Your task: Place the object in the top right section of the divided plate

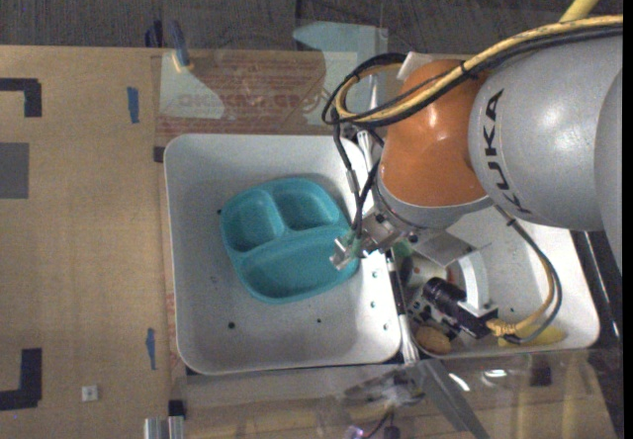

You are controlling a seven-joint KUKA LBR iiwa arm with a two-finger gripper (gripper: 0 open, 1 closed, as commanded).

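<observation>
Claw (pixel 346 251) sits over the right rim of the teal divided plate (pixel 259 229), about where the large lower section meets the upper right one. The plate extends left of the claw, flat on the floor of the left white bin (pixel 277 333). Grey arm (pixel 554 131) with orange band (pixel 430 145) is up-right of the claw, covering much of the right bin (pixel 582 326). Small brown rounded item (pixel 432 338) lies down-right of the claw, in the right bin. Whether the claw carries anything: cannot tell. Blue tape strip (pixel 134 103) is far up-left on the bench (pixel 79 249).
</observation>
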